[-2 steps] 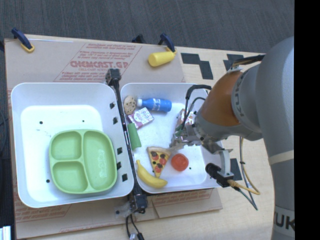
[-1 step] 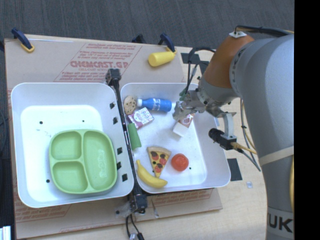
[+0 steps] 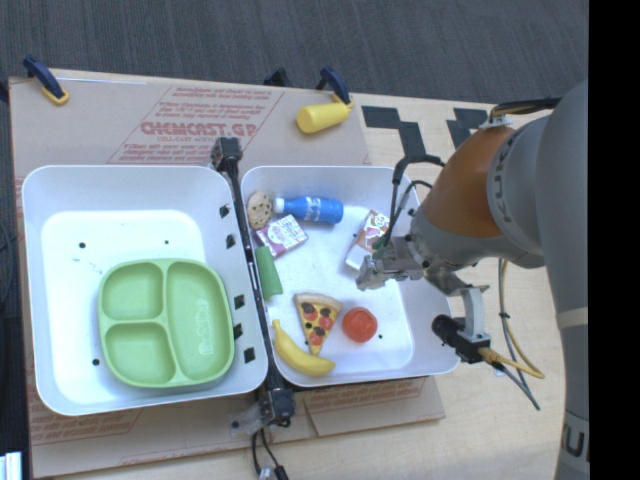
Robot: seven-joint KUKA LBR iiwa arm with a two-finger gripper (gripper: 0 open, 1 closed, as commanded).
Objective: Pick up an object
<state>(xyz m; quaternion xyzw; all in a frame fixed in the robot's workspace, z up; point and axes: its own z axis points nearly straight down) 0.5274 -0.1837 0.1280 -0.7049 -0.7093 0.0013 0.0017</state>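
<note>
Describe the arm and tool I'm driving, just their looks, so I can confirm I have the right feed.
The arm is smooth grey with a rounded orange band above the wrist. The tool is small, grey metal. Dark cables loop over the wrist; thin yellowish wires trail beneath, beside a black fitting.

Robotics lab, bin-picking test rig. Cues: industrial arm [image 3: 520,198] with exposed cables [image 3: 515,343], two white bins [image 3: 40,268] joined by black clips [image 3: 228,153] on a tabletop [image 3: 400,118] lined with printed cardboard [image 3: 150,118], held by blue spring clamps [image 3: 45,80]. Grey carpet [image 3: 300,18] around it. Bin contents are toy food props: plastic pizza slice [image 3: 318,321], banana [image 3: 298,353], tomato [image 3: 360,324], plus a green divided plate [image 3: 165,321]. Black-and-white fiducial pattern [image 3: 395,120] on the tabletop.
</note>
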